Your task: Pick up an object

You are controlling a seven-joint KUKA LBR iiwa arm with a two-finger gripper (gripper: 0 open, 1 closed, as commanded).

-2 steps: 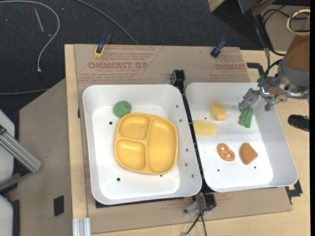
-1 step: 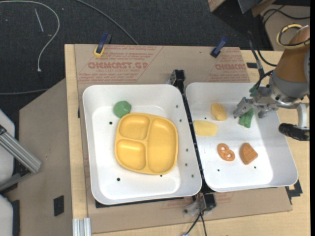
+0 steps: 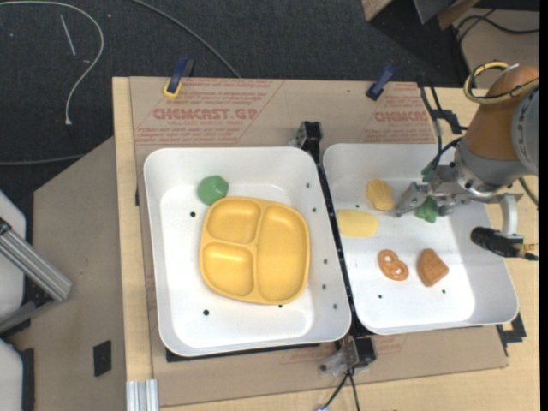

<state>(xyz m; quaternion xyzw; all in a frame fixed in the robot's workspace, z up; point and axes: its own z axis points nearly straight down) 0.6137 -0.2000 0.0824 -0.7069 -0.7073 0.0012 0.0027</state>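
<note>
Camera view: jaws low in the right bin, clamped on a small green piece near the bin's upper middle, beside the yellow chunk. Looks like the grasp step, lift pending. Next move needs a straight rise clear of the pretzel and brown piece; the hold looks shallow and could slip.

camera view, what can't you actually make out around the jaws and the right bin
- Green object at the gripper: mostly covered by the gripper, so its shape and whether it is gripped cannot be told.
- Jaws: too small and dark in the camera view to tell their state.
- Right bin: its far right part is covered by the arm.
</note>
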